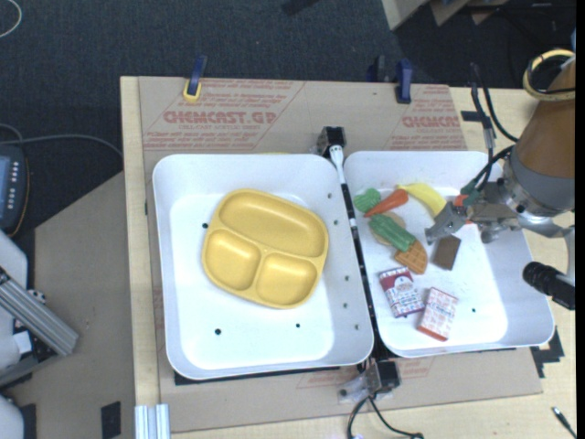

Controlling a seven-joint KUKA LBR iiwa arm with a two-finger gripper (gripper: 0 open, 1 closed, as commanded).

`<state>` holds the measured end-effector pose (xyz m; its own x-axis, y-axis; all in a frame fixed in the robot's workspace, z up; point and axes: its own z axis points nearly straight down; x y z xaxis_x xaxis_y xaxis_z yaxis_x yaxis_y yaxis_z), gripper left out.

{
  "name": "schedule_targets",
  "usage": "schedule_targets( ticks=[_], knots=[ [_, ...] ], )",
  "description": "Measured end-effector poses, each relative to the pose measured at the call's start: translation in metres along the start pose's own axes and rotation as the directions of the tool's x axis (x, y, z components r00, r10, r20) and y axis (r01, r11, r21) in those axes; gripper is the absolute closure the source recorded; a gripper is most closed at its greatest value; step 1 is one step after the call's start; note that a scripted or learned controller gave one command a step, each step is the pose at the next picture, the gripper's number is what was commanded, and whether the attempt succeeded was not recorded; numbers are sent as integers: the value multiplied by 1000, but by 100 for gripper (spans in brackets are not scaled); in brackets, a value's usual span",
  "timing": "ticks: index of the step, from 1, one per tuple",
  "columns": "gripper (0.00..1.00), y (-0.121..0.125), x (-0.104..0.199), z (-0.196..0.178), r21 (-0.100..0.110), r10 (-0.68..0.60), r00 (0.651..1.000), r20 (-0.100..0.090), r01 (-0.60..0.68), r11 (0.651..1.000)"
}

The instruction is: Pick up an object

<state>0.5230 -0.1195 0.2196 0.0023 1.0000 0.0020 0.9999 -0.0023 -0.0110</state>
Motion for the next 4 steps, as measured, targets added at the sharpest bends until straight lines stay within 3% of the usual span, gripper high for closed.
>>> schedule_targets(
  ticks=[1,3,4],
  knots=[
    [0,2,0,-5,-12,-3,1000,2,3,1000],
    [0,3,-1,102,-3,-2,1000,0,2,1000],
    [0,6,0,131,-15,-2,1000,-2,2,1000]
  ],
)
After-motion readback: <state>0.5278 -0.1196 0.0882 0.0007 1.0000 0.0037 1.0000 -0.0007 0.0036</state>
